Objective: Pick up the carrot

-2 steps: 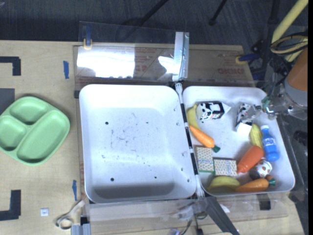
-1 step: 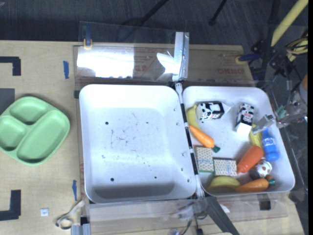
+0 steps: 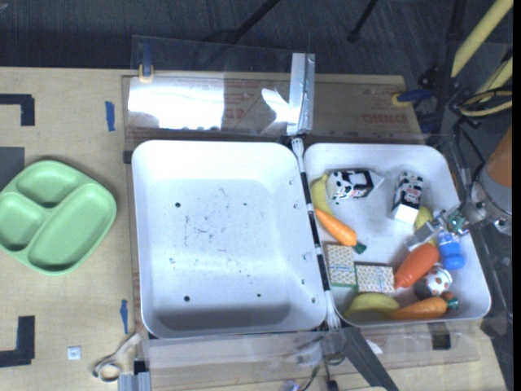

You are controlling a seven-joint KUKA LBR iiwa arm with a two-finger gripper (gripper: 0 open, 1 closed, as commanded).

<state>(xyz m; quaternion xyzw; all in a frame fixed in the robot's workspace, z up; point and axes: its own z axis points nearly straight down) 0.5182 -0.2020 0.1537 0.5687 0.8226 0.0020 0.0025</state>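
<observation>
Right bin: tapered, seemingly glossy carrot

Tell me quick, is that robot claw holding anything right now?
Gripper: cannot be told; it sits at the right bin's right side, beside a fat carrot.

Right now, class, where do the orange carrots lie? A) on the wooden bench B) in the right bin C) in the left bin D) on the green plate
B: the carrots, such as the one at, lie in the right bin among the other toys.
</observation>
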